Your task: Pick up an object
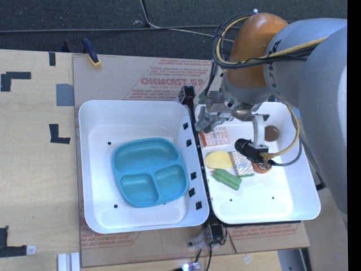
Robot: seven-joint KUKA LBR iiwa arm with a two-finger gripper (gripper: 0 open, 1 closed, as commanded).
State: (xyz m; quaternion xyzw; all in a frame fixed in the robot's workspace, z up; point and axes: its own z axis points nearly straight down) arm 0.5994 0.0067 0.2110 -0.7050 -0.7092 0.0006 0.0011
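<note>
My gripper (207, 119) hangs low over the far left corner of the right bin (282, 205), just beside the divide between the two bins. Directly under and in front of it lies a flat red-and-white packet (216, 136). Nearer the front are a yellow lemon-like piece (218, 160), a green ridged piece (227, 179) and a small patterned box (242, 164), all close together. A brown ball (272, 133) rests toward the bin's far right, and an orange-brown item (261, 167) sits next to the box. I see nothing held in the gripper.
The left bin (96, 151) holds a blue three-compartment plate (150, 170). The grey arm and its orange band (254, 35) cover the right bin's far side. A black cable fitting (246, 148) hangs over the box. A yellow-tipped clamp (91, 53) sits on the cardboard behind.
</note>
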